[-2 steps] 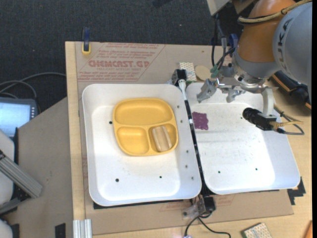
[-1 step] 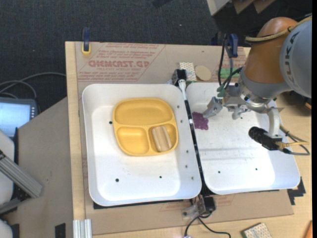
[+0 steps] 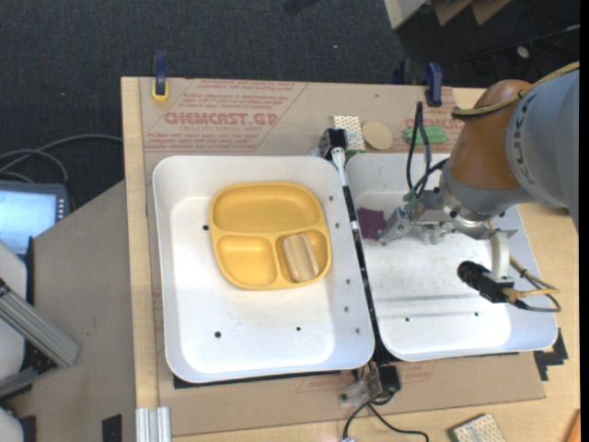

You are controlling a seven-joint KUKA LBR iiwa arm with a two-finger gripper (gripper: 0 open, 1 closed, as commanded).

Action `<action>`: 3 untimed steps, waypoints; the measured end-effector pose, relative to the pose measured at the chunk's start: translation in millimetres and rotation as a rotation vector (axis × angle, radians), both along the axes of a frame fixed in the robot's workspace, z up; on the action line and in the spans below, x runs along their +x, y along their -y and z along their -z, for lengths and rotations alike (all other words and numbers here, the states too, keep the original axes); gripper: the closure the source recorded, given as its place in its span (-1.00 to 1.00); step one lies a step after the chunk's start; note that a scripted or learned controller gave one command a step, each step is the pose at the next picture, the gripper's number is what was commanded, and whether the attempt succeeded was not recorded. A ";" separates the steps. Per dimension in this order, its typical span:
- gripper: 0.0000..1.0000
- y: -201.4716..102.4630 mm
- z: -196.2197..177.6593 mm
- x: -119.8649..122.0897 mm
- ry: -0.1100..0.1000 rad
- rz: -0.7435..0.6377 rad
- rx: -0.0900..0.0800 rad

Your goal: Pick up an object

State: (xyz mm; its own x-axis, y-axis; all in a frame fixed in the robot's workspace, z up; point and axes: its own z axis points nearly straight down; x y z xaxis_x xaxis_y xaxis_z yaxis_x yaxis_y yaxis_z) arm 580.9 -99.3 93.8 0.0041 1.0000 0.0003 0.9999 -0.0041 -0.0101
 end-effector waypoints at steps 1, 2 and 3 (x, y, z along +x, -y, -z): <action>-1.00 -4.3 9.1 42.3 0.014 -0.006 -0.001; -1.00 60.7 8.6 46.0 0.014 0.001 -0.005; -1.00 56.5 8.7 46.4 0.013 -0.004 -0.002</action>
State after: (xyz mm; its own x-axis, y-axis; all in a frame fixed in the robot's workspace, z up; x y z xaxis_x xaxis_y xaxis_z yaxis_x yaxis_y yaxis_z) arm 627.3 -155.8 85.1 0.0002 1.0000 -0.0018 1.0000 -0.0002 0.0028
